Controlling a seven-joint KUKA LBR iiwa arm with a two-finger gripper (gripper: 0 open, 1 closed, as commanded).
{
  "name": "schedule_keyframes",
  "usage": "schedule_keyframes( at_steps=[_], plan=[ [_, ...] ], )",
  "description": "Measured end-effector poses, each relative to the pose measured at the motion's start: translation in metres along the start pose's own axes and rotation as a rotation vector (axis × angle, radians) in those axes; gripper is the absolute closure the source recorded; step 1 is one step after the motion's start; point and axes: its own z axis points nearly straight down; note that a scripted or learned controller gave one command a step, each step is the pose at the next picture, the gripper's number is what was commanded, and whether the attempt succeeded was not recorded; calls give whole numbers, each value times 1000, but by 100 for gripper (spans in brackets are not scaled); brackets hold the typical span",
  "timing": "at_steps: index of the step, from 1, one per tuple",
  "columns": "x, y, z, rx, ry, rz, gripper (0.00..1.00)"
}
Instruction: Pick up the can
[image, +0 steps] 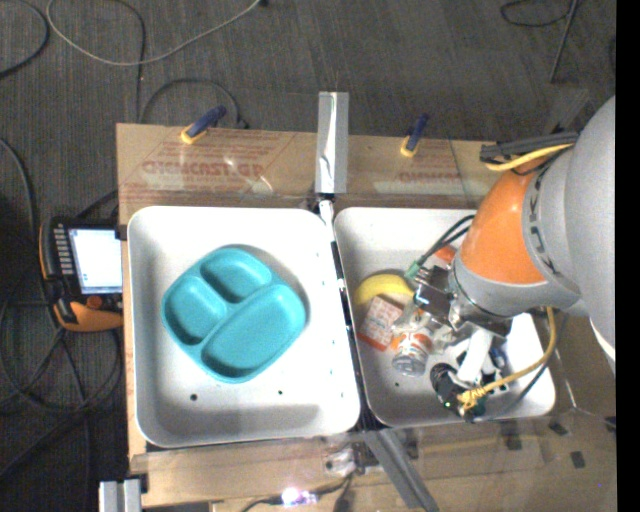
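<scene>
In the right bin (400, 232), a small can (378, 322) with an orange and white label lies on its side near the left wall. My gripper (432, 296) hangs just to the can's right, low over the bin, under the orange wrist band. A clear, shiny bottle-like thing (411, 352) with a reddish end lies right below the gripper and partly under it. Nothing is visibly held.
A yellow banana-like thing (383, 289) lies just above the can, against the divider. The left bin (150, 300) holds a blue divided plate (235, 312). The arm covers the right half of the right bin. A metal post (331, 140) stands behind the divider.
</scene>
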Motion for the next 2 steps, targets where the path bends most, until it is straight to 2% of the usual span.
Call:
schedule_keyframes(
  at_steps=[1,2],
  plan=[
    [49,59,-49,-2,-3,51,100],
    [61,88,-57,-2,-3,-47,100]
  ],
)
